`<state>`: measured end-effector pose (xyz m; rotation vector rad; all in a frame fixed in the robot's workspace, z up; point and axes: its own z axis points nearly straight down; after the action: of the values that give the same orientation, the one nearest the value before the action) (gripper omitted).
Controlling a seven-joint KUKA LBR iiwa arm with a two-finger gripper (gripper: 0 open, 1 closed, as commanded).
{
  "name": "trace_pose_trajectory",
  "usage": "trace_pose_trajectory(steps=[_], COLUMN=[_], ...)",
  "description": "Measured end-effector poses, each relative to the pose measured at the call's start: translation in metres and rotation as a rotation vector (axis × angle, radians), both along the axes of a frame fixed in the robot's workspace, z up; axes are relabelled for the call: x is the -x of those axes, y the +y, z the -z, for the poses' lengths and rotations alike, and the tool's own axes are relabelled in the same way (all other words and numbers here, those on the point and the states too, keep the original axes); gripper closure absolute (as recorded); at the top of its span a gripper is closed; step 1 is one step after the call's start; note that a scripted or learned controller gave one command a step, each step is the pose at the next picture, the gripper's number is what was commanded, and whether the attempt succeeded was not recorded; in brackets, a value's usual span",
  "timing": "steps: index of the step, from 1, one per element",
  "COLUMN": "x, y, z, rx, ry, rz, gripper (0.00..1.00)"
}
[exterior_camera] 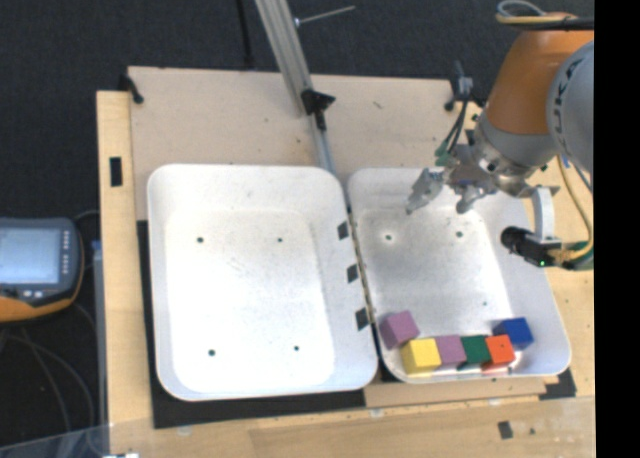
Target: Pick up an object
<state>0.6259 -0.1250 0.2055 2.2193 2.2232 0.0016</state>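
Well below hand (441, 196): purple block (399, 327).

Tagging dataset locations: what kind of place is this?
Likely a robotics lab bench: a grey arm with an orange band reaches over two shallow white bins, small coloured blocks sit in the right one, and a handheld control pendant lies beside the wooden bench.

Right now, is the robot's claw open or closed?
Open. The gripper hangs over the right bin with its two fingers spread apart and nothing between them.
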Motion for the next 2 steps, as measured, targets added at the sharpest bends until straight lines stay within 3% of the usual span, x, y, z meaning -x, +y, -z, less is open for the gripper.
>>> trace_pose_trajectory(steps=[1, 2], x=[-0.0264, -0.0248], y=[0.0303, 0.0286], z=[-0.1468, -0.1413], rx=[0.002, 0.003], ry=[-0.010, 0.000], rz=[-0.003, -0.003], gripper=[0.00, 0.00])
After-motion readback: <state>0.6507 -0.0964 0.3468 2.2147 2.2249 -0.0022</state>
